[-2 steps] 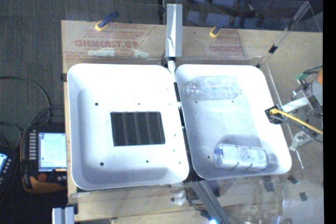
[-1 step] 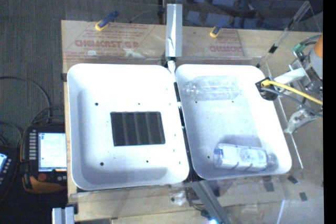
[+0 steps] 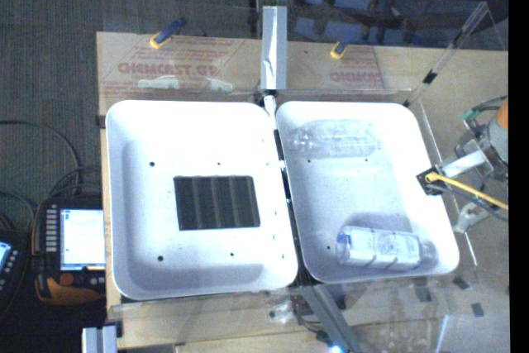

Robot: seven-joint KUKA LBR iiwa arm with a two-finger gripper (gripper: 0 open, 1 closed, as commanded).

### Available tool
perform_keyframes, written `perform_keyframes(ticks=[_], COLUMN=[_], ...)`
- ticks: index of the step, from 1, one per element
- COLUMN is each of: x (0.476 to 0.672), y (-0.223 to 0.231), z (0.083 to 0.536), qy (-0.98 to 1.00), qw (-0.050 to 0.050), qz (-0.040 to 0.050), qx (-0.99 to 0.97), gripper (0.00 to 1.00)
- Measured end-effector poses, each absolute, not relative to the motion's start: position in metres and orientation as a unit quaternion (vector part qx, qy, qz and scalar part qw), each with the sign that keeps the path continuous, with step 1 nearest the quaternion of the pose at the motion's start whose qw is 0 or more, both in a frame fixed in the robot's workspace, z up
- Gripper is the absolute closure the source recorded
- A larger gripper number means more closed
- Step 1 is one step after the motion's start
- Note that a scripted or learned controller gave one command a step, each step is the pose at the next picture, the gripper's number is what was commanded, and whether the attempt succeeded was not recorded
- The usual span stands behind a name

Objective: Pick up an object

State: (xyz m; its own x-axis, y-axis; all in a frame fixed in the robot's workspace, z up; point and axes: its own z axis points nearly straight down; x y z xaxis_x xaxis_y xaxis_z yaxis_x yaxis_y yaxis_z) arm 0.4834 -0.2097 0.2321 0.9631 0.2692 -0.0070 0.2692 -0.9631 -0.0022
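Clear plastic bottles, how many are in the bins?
2, both in the right white bin: one clear plastic bottle lying near its far edge, one labelled clear bottle lying near its front edge.

Both bins look like smooth white plastic with a soft sheen: the left bin (image 3: pixel 132 178) and the right bin (image 3: pixel 413 136). Inside the left bin lies a dark ribbed panel (image 3: pixel 216 202), matt and grooved. In the right bin, the clear bottle (image 3: pixel 335 138) near the far wall is transparent, glossy plastic, and the labelled bottle (image 3: pixel 384 247) near the front wall is clear plastic with a pale printed wrap. Behind the bins, the bench (image 3: pixel 182 66) shows a matt brown board with faded red print under a clear glossy sheet.
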Motion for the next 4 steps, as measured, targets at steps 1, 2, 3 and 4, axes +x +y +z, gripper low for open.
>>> perform_keyframes(ticks=[1,2,3,4], x=[0.484,0.574,0.618,0.618], y=[-0.209,-0.154,-0.112,-0.112], z=[0.239,0.185,0.243,0.243], qy=[-0.137,-0.127,-0.101,-0.101], qw=[0.002,0.001,-0.001,-0.001], qz=[0.0068,0.0037,0.003,0.0032], qx=[-0.991,-0.992,-0.995,-0.995], gripper=[1.0,1.0,1.0,0.0])
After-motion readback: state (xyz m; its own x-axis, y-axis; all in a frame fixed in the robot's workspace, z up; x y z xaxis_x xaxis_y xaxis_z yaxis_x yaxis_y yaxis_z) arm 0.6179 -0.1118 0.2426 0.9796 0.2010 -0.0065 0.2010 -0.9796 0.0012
